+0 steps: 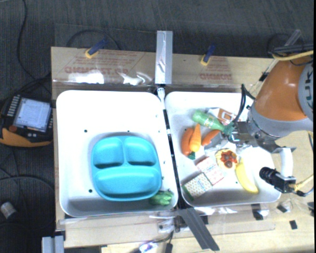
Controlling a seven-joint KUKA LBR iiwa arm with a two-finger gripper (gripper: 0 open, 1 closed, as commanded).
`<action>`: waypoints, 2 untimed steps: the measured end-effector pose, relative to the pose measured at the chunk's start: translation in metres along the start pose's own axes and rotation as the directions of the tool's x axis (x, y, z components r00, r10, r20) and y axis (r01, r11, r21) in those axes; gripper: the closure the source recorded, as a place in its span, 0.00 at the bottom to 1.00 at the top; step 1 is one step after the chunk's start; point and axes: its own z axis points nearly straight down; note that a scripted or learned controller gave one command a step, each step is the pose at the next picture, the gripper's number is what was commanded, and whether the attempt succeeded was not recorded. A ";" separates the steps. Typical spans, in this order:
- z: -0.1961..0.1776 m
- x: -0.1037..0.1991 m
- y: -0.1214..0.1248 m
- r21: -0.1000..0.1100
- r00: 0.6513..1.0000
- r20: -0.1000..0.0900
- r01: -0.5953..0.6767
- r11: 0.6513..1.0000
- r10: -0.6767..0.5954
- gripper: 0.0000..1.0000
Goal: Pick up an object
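The right bin [174, 109] holds a pile of toy food. A green bottle [207, 120] lies near its back, with two orange carrots [190, 139] and a reddish carrot [211, 136] just in front of it. A round pizza-like piece [227, 158], a yellow banana [246, 178] and two small printed boxes [204, 177] lie toward the front. My gripper [235, 133] hangs low over the bin's right side, next to the bottle's end and above the pizza piece. The grey and orange arm [284, 99] hides its upper part.
In the left bin [73, 109] sit a blue divided plate [126, 166] and a green broccoli piece [162, 197] at the front right corner. A white and orange pack [224, 114] lies behind the bottle. A black handheld device [26, 120] lies off the bench to the left.
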 end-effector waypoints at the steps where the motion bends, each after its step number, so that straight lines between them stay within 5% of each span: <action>1: 0.022 -0.032 0.026 0.000 0.999 -0.001 -0.042 0.999 0.042 0.00; 2: 0.107 -0.071 0.028 -0.021 0.989 0.004 0.150 0.988 -0.150 0.00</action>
